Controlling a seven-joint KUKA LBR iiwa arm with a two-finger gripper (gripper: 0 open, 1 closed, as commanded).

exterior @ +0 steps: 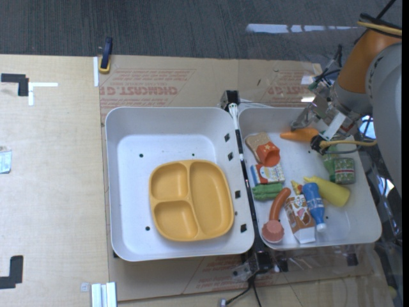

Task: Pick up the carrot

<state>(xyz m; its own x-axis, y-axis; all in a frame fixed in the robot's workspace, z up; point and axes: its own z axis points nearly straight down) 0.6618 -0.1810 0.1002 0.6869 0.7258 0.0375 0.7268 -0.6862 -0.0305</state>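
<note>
My arm [367, 62] reaches in at the upper right of the frame over the right bin [358, 232]. My gripper [319, 123] hangs beside the carrot [299, 133], whose long axis runs left-right just left of me. I can't tell its state.

The bench [45, 222] has a pale wood-look top. On it lie a brown cardboard sheet [166, 85] with red print and, over that sheet, two shallow white bins side by side: the left bin [121, 190] and the right bin [358, 226].
</note>
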